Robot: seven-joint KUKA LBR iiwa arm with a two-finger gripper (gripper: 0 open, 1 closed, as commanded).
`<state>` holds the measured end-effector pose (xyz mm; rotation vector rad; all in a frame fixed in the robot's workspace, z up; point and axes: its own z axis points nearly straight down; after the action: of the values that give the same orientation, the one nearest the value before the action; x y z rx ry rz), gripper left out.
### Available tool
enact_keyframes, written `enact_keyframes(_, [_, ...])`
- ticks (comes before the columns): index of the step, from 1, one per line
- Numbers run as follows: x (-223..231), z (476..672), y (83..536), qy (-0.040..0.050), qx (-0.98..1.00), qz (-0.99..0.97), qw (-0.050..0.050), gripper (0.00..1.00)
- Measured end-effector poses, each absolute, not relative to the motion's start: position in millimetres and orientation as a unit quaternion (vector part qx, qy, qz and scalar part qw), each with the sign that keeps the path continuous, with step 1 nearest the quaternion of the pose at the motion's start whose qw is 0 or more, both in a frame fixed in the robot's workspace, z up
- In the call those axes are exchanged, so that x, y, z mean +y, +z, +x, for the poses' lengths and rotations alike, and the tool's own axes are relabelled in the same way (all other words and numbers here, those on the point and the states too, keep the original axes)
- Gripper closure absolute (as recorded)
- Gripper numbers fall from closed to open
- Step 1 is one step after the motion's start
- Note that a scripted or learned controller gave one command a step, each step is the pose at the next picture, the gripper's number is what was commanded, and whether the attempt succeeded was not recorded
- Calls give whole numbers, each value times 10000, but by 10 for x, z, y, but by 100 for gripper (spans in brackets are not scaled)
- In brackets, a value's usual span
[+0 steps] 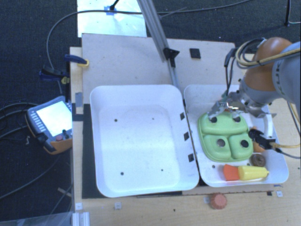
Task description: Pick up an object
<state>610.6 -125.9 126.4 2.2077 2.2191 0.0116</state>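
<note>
In the right bin [197, 102] lies a light green moulded tray [225, 136] with round dimples. My gripper [225, 108] hangs just over the tray's far edge, its metal fingers pointing down at the rim. In front of the tray sit an orange block [231, 172] and a yellow piece [253, 173] side by side. A small brown ring [257, 160] and an orange bit [258, 147] lie at the tray's right side. Nothing shows between the fingers.
The left bin [138, 138] stands beside the right one, joined by black clips [186, 136]. A slanted metal pole [155, 25] crosses the back. A tablet pendant [51, 124] lies off the bench at left. A reddish disc [217, 201] rests at the bench's front edge.
</note>
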Motion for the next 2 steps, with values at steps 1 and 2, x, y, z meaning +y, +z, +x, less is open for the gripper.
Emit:
enact_keyframes(1, [-1251, 6089, 1319, 24, 7084, 7058, 23, 100])
enact_keyframes(2, [-1350, 6065, 1873, 20, 7073, 7069, 34, 100])
